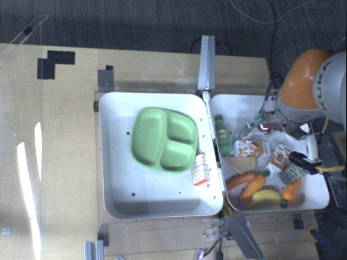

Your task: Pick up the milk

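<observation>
Milk carton lies tilted in left bin, just beside green tray. Gripper over right bin; grip state unreadable. Cross over, align jaws across carton's narrow sides.

The milk, a small white carton with red-orange print, is lying on its side in the left bin, resting against that bin's right wall near its front right corner, just beside the green tray.

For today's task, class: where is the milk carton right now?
The milk carton lies in the left bin, against its right wall, just right of the green tray.
</observation>
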